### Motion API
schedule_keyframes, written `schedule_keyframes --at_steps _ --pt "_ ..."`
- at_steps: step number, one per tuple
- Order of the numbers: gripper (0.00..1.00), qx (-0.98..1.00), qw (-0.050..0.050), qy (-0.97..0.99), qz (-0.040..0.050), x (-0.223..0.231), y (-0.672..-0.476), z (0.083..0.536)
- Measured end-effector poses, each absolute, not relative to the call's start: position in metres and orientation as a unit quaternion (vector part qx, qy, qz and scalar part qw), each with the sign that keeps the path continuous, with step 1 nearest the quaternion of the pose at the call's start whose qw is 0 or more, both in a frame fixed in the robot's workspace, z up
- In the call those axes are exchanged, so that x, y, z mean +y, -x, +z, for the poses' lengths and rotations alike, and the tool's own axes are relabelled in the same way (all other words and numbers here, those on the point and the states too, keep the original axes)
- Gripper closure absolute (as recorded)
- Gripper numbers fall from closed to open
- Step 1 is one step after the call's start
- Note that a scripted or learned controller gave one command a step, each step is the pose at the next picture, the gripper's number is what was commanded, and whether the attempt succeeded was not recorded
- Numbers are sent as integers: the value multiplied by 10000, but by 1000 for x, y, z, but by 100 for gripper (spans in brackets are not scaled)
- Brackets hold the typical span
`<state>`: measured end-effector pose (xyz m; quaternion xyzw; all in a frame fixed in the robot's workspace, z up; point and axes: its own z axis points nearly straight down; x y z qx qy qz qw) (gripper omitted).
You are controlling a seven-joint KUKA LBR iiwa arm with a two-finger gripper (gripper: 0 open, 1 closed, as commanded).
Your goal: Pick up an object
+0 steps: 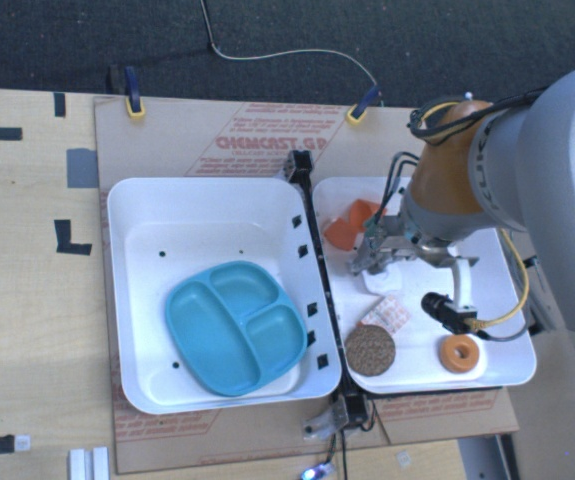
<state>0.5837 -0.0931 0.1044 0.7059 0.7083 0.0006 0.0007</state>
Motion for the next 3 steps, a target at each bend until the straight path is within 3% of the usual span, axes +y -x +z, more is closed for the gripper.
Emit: schedule_keyframes --at_steps 3 --pt "100 7077 16 -7065 11 -96 -578 259"
